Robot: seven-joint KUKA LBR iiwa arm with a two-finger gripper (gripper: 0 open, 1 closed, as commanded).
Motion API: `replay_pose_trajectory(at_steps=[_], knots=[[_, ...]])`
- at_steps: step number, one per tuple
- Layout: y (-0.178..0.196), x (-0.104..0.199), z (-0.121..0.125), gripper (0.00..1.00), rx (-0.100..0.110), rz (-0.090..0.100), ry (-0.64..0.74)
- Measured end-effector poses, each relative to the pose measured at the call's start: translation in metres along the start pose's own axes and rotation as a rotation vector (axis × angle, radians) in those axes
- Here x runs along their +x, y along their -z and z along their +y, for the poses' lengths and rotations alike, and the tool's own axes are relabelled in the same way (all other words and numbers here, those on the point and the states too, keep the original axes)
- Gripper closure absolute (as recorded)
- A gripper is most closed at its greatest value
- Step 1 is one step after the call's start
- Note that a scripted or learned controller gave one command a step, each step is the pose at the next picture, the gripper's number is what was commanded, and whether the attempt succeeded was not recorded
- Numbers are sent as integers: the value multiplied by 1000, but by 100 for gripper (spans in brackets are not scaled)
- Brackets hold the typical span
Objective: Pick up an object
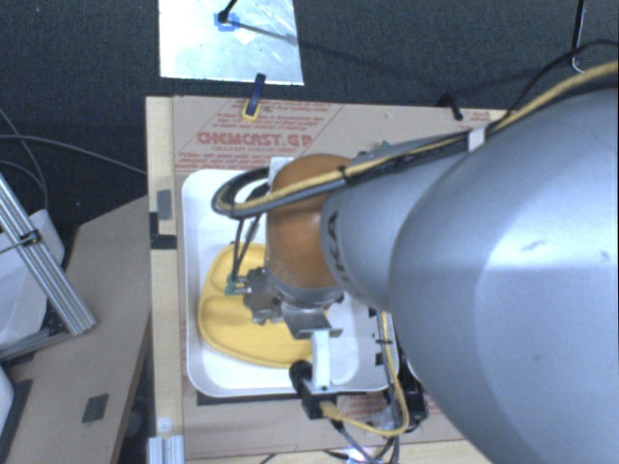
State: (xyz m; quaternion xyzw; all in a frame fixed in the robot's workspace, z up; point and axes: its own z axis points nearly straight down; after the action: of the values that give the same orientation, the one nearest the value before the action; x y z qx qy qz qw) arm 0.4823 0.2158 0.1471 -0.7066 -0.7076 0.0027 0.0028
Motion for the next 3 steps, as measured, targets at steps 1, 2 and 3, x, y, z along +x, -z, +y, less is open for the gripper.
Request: replay_pose_trajectory(at_steps=[1,2,3], knots=[[-41,-19,56,100,-43,9,3],[-45,16,18,100,-60,2,-2],[-45,22,17,0,-51,16,-2]])
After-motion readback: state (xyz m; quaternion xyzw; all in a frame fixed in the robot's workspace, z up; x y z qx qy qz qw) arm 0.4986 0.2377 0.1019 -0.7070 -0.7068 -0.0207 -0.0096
